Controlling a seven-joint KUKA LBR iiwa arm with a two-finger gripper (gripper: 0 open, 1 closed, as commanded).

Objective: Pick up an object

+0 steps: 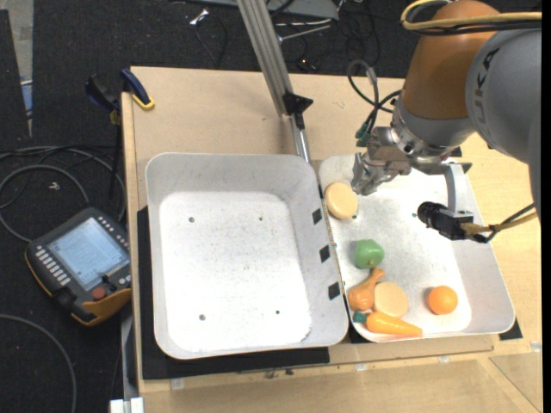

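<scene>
We look down on a pale wooden counter [215, 110] bearing two shallow white bins side by side, with dark floor, cables and a handheld control pendant [82, 265] to the left. The left bin [172, 179] lies beside the right bin [482, 291], which holds the objects. The grey arm with its orange band [448, 50] reaches in from the right, and its tool [368, 179] hangs over the upper left part of the right bin; we cannot tell how far its fingers are parted, and we see nothing gripped between them. Just beside and below the tool lies a pale yellow round piece [341, 201]. Further down we find a green piece [369, 253], an orange gourd-shaped piece [366, 292] touching a cream disc [391, 298], a carrot [393, 323] along the lower rim, and an orange ball [442, 299] apart to the right.
</scene>
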